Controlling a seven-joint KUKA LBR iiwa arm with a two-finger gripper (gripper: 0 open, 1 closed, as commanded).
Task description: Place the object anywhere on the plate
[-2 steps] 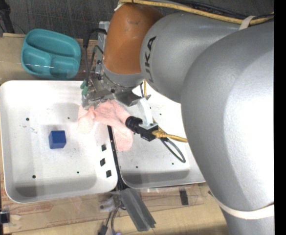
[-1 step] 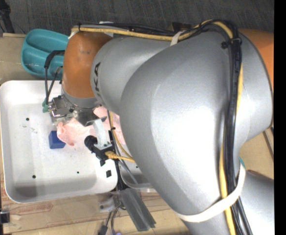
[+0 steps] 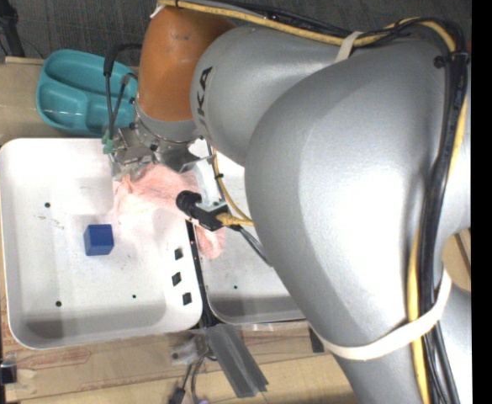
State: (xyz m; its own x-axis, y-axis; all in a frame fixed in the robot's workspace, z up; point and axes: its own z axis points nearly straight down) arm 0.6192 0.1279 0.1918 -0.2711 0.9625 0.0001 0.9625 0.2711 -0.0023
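Observation:
A small blue cube (image 3: 99,239) rests on the floor of the left white bin (image 3: 27,225), left of centre. A pale pink plate-like thing (image 3: 157,190) lies at that bin's right side and reaches across the divider towards the right bin; the arm hides part of it. My gripper (image 3: 129,152) hangs below the orange wrist band at the bin's back edge, right above the pink thing's far-left rim. It is well apart from the cube, up and to the right of it. Nothing shows in the gripper.
A teal scoop-shaped container (image 3: 76,91) sits on the bench behind the left bin. The big grey arm (image 3: 338,192) covers most of the right bin (image 3: 246,305). A black cable fitting (image 3: 193,206) hangs over the divider.

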